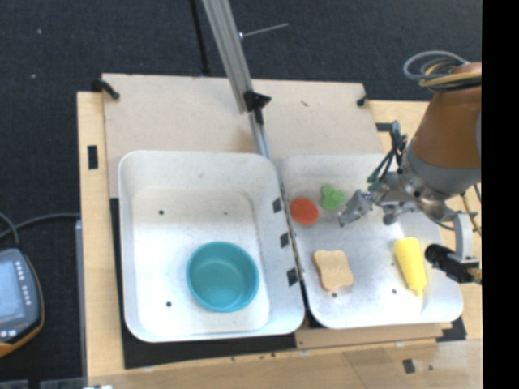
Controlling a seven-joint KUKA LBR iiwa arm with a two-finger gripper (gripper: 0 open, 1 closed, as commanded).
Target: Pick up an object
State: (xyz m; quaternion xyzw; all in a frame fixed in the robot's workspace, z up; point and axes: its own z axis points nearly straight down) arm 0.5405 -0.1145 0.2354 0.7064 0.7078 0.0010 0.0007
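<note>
You see the hand (354, 211) hanging over the right bin (369, 314), apparently open and holding nothing, just beside the green object (332, 197), so next it must descend on it.

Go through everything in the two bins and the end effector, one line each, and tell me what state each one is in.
teal bowl: upright, in the left bin, nothing seen inside.
orange round piece: lying in the right bin, untouched.
green piece: lying beside the orange one, just left of the end effector.
bread slice: flat on the bin floor.
yellow corn: lying on its side.
end effector: over the right bin, holding nothing visible.
</note>
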